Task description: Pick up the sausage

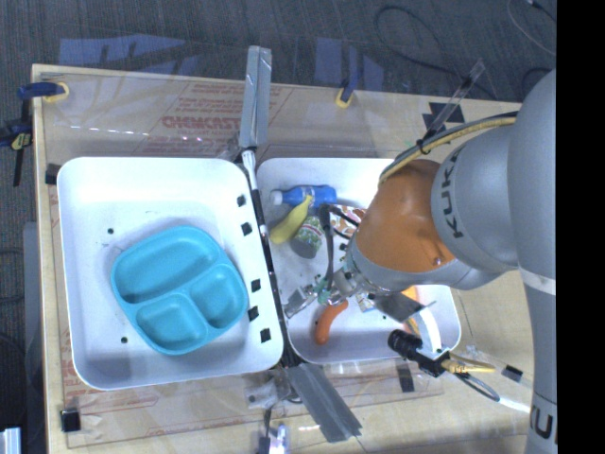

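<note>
The gripper (321, 296) hangs low in the right bin (444, 334), its jaw state unclear. Just beside it lies the orange sausage (326, 323). A banana (291, 221) lies farther back.

Two white bins (85, 253), one blue divided plate (180, 289), one banana (291, 221), one orange sausage (325, 323).

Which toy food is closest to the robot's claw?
The orange sausage, lying just below the gripper. The yellow banana sits farther up the right bin.
</note>
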Available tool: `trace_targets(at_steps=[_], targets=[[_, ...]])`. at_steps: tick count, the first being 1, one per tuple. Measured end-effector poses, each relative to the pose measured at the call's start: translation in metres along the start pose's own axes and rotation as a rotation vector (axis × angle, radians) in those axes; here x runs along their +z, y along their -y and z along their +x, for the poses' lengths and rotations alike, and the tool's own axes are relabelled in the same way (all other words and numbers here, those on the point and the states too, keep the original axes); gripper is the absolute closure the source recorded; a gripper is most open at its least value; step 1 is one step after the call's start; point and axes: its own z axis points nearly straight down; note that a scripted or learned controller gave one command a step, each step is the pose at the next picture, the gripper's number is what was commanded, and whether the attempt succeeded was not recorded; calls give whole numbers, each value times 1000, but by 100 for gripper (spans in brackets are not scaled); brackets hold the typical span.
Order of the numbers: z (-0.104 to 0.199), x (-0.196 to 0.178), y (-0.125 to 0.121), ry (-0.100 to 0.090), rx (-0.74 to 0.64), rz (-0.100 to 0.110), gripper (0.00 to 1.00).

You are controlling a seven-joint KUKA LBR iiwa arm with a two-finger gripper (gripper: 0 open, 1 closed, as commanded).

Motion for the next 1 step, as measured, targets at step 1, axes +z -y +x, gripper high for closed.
trace_targets(at_steps=[1], targets=[[-18, 21, 11, -16, -31, 5, 0]])
